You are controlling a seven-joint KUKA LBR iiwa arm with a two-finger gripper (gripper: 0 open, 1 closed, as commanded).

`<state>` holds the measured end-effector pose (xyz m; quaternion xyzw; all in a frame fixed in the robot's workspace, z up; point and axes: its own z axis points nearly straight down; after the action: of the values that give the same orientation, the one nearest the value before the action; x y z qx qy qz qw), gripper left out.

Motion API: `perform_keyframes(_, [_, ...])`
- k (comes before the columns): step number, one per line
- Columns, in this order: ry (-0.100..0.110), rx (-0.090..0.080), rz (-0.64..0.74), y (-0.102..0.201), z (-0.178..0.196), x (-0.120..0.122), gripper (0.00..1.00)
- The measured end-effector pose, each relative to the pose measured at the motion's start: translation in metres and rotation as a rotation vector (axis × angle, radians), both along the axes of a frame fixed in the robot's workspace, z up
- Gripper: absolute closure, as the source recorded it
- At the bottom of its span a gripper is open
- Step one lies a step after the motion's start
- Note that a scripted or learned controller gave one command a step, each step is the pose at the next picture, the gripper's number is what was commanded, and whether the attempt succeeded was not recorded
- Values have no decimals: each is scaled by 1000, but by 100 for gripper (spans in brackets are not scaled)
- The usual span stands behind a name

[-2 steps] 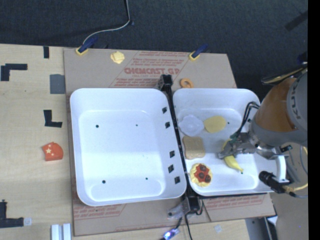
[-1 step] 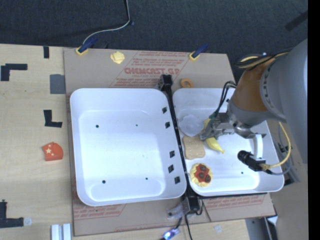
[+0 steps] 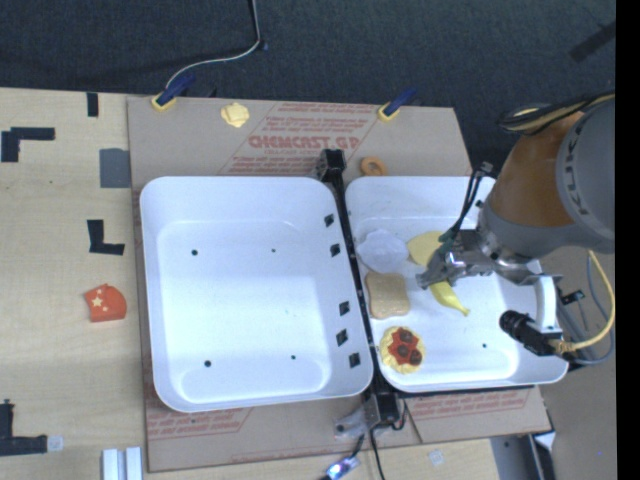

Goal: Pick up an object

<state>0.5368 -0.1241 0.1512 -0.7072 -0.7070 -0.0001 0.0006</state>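
End effector point(image 3: 437, 276) low in the right bin point(image 3: 500, 363), over a banana point(image 3: 450, 298)

Seen from above, the banana lies near the bin's middle, long axis slanting from upper left to lower right, its upper end hidden under the end effector; whether that is apart, together or clamped cannot be told. Beside it sit a toast slice point(image 3: 386, 294), a small pizza point(image 3: 402, 348), a clear lump point(image 3: 380, 248) and a yellow piece point(image 3: 424, 245), partly covered. The grey arm point(image 3: 545, 193) leans in from the right, wrist bent down
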Motion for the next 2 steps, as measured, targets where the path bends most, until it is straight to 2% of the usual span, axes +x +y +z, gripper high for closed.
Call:
perform_keyframes(1, [-1,1,9,87,35,-4,100])
perform_keyframes(2, [1,0,5,116,32,11,100])
